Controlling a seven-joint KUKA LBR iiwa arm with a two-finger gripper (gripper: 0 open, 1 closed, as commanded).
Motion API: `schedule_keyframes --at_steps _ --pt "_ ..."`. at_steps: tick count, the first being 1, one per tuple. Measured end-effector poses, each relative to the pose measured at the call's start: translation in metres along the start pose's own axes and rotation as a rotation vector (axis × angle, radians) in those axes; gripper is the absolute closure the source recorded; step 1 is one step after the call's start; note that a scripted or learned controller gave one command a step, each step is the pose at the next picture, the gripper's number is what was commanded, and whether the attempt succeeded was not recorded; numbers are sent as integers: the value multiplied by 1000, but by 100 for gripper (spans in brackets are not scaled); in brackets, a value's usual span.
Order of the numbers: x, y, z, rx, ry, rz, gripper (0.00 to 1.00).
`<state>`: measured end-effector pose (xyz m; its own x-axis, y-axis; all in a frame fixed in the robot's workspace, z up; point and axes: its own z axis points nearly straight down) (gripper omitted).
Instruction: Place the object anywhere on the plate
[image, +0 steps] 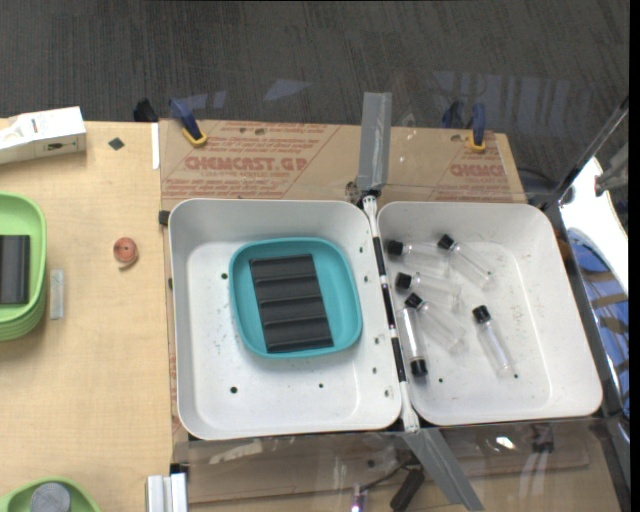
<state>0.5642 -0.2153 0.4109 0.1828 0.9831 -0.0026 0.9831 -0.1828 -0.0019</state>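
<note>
Clear vials (450, 295) lie jumbled in the right bin (560, 390); a pick may slip. Plate (295, 297) left. Gripper state: cannot tell.

The plate (296, 298) is teal, square with rounded corners, and lies flat in the middle of the left bin (200, 400), turned slightly off the bin's edges. A dark ribbed block (290, 303) — four raised bars side by side — rests on its centre. The objects are clear plastic vials (463, 262) with black caps, several of them, lying on their sides in a loose scatter — all in the neighbouring bin to the plate's right, well apart from the plate.
</note>
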Motion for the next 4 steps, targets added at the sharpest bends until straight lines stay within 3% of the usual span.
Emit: schedule_keyframes --at_steps 1,2,3,4 --pt "10 59 -14 1 0 -61 0" --pt "15 95 -30 0 0 -71 0" --pt "16 94 -29 2 1 38 0" --pt "19 94 -28 3 1 48 0"
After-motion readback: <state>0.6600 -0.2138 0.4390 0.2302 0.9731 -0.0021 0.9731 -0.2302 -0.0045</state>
